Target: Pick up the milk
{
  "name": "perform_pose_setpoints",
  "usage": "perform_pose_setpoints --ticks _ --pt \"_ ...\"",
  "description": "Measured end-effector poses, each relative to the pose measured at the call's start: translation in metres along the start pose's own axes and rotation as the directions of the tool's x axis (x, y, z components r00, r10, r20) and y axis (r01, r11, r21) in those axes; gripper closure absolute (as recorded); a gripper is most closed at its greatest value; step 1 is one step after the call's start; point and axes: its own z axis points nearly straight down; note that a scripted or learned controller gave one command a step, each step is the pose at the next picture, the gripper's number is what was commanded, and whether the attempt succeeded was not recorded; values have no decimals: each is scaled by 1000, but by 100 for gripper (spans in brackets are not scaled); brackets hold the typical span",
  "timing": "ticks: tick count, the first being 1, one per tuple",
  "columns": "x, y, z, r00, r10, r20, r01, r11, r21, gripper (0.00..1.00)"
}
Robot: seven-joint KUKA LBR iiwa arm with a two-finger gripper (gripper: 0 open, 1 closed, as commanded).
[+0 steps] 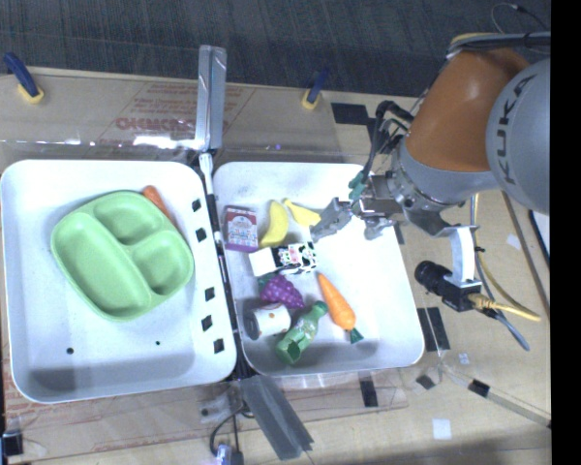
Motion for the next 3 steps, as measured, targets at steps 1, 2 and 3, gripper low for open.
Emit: perform_pose_setpoints --ticks 1,2,3 --pt "-14 40 77 1000 -30 1 30 1000 0 0" --pt "-32 43 151 988 -156 3 156 987 -21 0" --pt "-17 38 134 999 39 1 -39 999 -3 0"
